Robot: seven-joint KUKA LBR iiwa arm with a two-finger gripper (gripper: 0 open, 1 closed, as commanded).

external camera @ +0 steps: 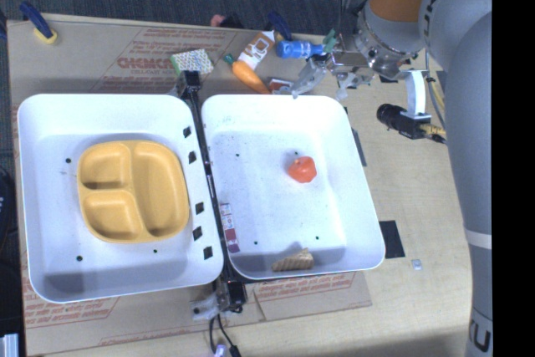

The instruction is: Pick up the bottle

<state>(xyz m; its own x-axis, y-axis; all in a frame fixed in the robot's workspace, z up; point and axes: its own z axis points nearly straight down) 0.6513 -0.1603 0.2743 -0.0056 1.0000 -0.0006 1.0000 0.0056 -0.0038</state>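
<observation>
1. Seen from above, two white bins are sitting side by side on a tabletop (pixel 401 297). The left bin (pixel 33 205) is holding a yellow divided plate (pixel 132 190); the right bin (pixel 351 205) is holding a small red object (pixel 303 170) and a tan scrap (pixel 292 262).
2. The bottle (pixel 253 53), white with an orange label, is lying on its side outside the bins, just beyond the right bin's far edge, next to an orange carrot-like object (pixel 249 77) and a blue object (pixel 294 50).
3. The arm is reaching in from the right; its claw (pixel 308 79) is hovering at that far edge, right of the bottle, gripping nothing; whether it is open is unclear.
4. This is probably the approach step: next, the claw needs shifting left over the bottle, avoiding the neighbouring objects.
</observation>
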